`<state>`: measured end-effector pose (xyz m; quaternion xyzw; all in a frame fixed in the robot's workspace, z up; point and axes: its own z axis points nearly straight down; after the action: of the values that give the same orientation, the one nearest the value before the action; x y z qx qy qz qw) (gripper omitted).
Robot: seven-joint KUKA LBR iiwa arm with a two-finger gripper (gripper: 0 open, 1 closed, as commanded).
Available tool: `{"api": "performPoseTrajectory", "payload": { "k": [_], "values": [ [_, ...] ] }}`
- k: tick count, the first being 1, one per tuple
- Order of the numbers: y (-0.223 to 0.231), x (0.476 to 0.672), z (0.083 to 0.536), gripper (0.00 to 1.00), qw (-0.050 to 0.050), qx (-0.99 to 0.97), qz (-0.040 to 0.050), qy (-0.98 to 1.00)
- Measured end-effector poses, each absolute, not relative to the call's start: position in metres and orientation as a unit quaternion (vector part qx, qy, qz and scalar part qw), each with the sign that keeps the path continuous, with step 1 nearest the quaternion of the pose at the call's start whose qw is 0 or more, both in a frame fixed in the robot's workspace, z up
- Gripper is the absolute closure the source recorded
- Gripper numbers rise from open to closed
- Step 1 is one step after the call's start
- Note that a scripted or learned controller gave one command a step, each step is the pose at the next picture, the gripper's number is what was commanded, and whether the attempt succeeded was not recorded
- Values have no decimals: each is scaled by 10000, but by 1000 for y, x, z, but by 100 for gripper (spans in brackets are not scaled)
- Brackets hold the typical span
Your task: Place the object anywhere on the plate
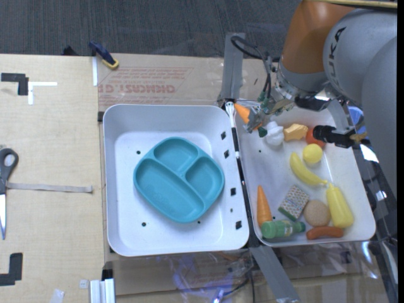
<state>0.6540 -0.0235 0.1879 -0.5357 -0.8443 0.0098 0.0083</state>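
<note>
The gripper hangs low over the far-left corner of the right bin, its tip buried in a tangle of cable and metal, so I cannot tell how the jaws stand or whether anything sits between them. Just at its four o'clock lies a small white object, close enough that it may be touching, though that is hard to judge. At the gripper's ten o'clock an orange piece rests against the bin's corner wall.

The rest of the toy food spreads out toward five o'clock from the gripper: an orange block, a yellow ball, a banana, a speckled sponge-like block, a carrot, a green bottle, a tan round thing, a yellow corn-like piece and a red-orange piece along the near wall.

The blue plate, with three compartments, sits in the middle of the left bin, at about eight o'clock from the gripper and well apart from it, with bare white floor all round it. The two bins' adjoining walls stand between the plate and the gripper.
</note>
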Motion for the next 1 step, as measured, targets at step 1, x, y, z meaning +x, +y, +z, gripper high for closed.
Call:
{"api": "performPoseTrajectory", "payload": {
  "k": [1],
  "values": [
    [49, 621, 199, 100, 4, -6192, 6, -7852]
  ]
}}
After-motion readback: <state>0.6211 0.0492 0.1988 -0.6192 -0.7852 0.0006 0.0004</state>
